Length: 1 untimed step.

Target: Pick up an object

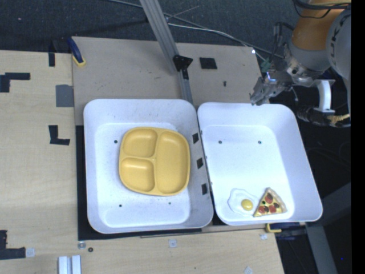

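Toy pizza slice [270, 203] and toy fried egg [240, 201], right bin's [296, 147] near corner, judged light, rigid, flat, slippery: grip slice across its edges; gripper [259, 96] hovers at far rim, jaws' state undeterminable.

Bare right bin [251, 153] floor, fried egg [240, 201] and pizza slice [270, 203] near front corner.

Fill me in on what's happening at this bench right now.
A grey and orange robot arm reaches in from the right, its end effector poised over the far rim of the right bin, with nothing between its fingers. A toy fried egg and a pizza slice lie at that bin's near edge. A yellow divided plate sits in the left bin. Nothing is picked up yet.
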### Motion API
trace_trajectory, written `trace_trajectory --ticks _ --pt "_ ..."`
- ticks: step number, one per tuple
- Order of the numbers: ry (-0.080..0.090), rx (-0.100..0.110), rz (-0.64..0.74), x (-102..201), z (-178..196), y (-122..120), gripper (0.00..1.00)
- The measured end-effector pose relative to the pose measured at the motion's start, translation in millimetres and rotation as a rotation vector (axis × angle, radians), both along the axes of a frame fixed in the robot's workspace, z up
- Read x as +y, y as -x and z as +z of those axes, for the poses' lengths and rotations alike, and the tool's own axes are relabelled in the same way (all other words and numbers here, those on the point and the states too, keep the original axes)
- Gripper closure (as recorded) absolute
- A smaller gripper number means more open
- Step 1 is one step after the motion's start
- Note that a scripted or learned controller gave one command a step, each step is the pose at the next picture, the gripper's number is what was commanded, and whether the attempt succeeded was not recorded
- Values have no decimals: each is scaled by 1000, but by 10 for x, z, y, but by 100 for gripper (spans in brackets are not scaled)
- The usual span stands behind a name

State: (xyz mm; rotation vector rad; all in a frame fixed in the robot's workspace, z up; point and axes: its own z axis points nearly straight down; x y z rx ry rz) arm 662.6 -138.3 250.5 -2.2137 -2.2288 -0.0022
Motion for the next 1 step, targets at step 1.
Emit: trace_trajectory --ticks 1 --pt "1 3 -2 443 -76 79 100"
